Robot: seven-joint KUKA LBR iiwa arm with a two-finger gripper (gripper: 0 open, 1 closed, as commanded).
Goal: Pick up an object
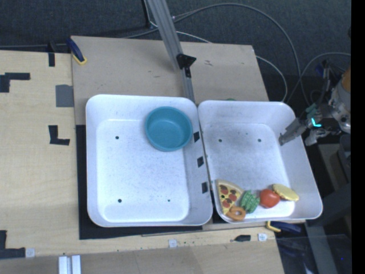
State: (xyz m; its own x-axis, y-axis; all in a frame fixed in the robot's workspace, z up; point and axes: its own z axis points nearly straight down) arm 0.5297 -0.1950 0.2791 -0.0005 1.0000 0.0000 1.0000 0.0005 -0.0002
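Observation:
A blue bowl [168, 128] stands in the back of the left bin [102, 170]. Along the front edge of the right bin [251, 130] lie a pizza slice [228, 196], a green toy vegetable [248, 201], a red tomato [269, 198] and a yellow piece [285, 192]. My gripper [289, 134] hangs over the right bin's right rim, well behind the toy food and apart from it. Nothing shows in its grasp.
A grey metal pole [169, 33] slants down from the top to the gap between the bins. Cables [274, 27] loop across the dark floor behind the bench. A yellow clip [78, 56] sits at the bench's back left corner.

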